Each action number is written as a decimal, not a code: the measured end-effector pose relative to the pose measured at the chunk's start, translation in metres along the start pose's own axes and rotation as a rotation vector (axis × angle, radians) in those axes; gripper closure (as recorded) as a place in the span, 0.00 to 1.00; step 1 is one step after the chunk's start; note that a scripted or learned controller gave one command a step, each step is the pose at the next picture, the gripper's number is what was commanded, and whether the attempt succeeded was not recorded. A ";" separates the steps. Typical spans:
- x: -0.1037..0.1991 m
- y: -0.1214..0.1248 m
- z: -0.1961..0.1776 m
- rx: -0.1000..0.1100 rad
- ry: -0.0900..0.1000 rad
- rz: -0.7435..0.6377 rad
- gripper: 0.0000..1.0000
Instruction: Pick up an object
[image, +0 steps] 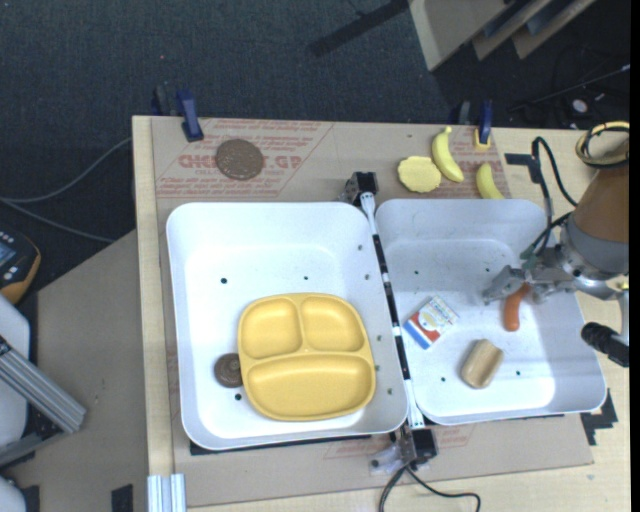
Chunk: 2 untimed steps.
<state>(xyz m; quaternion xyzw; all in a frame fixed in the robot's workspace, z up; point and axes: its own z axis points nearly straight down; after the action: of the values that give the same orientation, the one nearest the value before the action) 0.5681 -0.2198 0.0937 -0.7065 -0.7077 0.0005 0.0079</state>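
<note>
The gripper (515, 288) hung in the right bin (452, 232), fingers closed on a small orange carrot (512, 310) near the bin's right side. The carrot looked light, stiff and smooth — likely to slip — so a hold across its thicker middle seemed safest.

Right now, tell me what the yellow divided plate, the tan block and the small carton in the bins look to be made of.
Yellow divided plate: likely molded plastic, with a smooth, slightly glossy surface and rounded compartments. Tan block: possibly wood or foam, with a matte, even tan colour; hard to tell. Small carton: seemingly printed cardboard, with flat faces and red, white and blue print.
</note>
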 end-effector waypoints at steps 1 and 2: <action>-0.002 0.003 -0.019 -0.013 -0.009 0.000 1.00; -0.002 0.003 -0.019 -0.012 -0.009 0.000 0.00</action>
<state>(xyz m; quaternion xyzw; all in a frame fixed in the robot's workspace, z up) 0.5709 -0.2221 0.1122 -0.7066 -0.7076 -0.0006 0.0007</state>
